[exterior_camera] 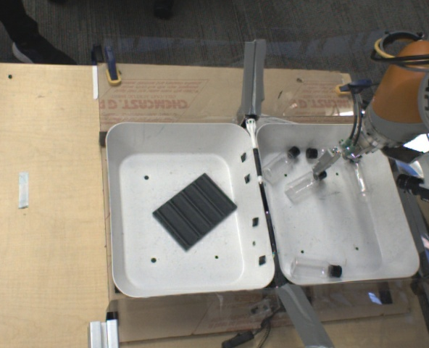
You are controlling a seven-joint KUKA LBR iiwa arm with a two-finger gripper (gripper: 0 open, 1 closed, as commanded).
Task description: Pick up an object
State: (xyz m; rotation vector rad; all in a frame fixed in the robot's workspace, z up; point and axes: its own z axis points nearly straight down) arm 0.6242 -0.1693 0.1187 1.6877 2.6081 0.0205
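1. The tabletop (pixel 33 158) carried two white bins side by side: the left bin (pixel 127 143) and the right bin (pixel 388 259), which I had reached into from the right.
2. In the left bin lay a dark ribbed slab (pixel 195 210), flat and turned at an angle, well apart from me. No concern of mine this round, I judged.
3. My arm (pixel 403 85), orange band and all, hung over the right bin's far right corner, with my gripper (pixel 343 153) down low near the bin's back wall.
4. Whether my grip was spread or closed, I could not tell; the tip was too small and cluttered, and I saw nothing plainly held.
5. Just beside my tip lay a clear vial (pixel 301 187) with a dark cap, near the bin's upper left. That was the likeliest target.
6. Another clear vial (pixel 312 270) with a black cap sat at the near wall.
7. Two small black caps (pixel 302 152) rested close to the back wall.
8. My call: the approach step, grasp not yet made. Next I would need to settle squarely over the nearest vial and close on its slippery, rolling body.
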